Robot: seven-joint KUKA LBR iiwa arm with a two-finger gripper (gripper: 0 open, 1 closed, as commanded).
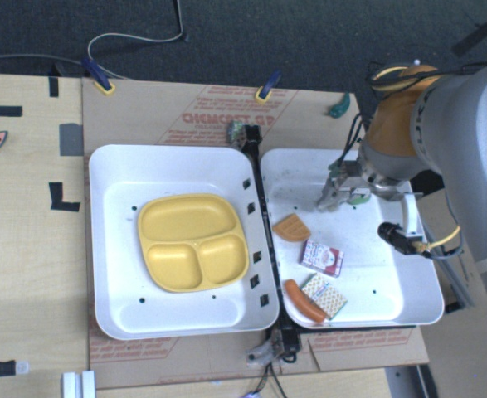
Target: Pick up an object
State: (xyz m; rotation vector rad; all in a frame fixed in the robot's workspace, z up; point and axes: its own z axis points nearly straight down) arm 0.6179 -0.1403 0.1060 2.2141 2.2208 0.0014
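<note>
Bench: light wood top with a cardboard sheet [226, 114] under two white bins, dark carpet across the top of the frame. Cardboard held by a blue-yellow clamp [99, 76] upper left and a second clamp [268, 88] top centre. Black cable [175, 7] loops over the carpet.

Left bin [114, 222]: one yellow divided plate [194, 240], three compartments, sitting about centre.

Right bin [392, 293]: four items clustered in its lower-left part. Orange-brown wedge, looks like toy bread [292, 227], near the divider. Just below-right of it a small red-and-white box [322, 258]. Below that a patterned cream packet [324, 295], touching or overlapping a toy hot dog [304, 302] at the bin's lower-left corner.

Arm [442, 131] enters from the right, orange band [392, 127] above the wrist. Gripper [336, 196] is over the upper middle of the right bin, above and to the right of the bread, apart from it. Nothing visible between the fingers; whether they're spread or closed — cannot tell at this angle.

Small teal object [339, 105] on the cardboard beyond the right bin, too small to identify.
</note>
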